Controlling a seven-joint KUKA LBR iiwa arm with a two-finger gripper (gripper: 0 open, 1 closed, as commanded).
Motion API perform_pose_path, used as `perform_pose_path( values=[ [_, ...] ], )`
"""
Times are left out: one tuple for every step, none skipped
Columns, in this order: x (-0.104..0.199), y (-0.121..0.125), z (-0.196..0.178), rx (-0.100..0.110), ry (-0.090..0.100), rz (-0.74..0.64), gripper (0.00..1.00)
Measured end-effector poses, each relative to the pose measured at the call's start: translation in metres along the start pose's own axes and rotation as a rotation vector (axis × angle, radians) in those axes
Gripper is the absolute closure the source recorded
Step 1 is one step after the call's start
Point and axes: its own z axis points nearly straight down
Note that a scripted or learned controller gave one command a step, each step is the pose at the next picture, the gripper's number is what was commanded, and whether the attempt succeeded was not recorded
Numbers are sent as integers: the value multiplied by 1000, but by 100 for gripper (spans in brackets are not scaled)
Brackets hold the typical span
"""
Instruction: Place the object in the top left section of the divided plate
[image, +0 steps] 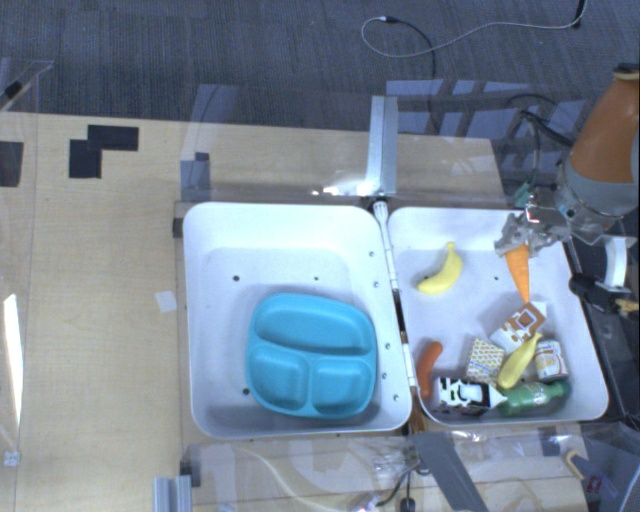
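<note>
The gripper (522, 236) sits over the right bin's (470, 232) far right, touching the carrot's (518, 272) top; whether it grips, I cannot tell. The blue plate (312, 354) lies in the left bin (230, 250).

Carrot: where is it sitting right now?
The carrot is in the right bin, near its upper right corner, directly under the gripper. The banana lies to its left and a small carton just below its tip.
</note>
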Motion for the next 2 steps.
perform_pose_path(
  values=[
    [38,-47,21,3,0,-21,100],
    [98,-84,3,3,1,-127,100]
  ],
)
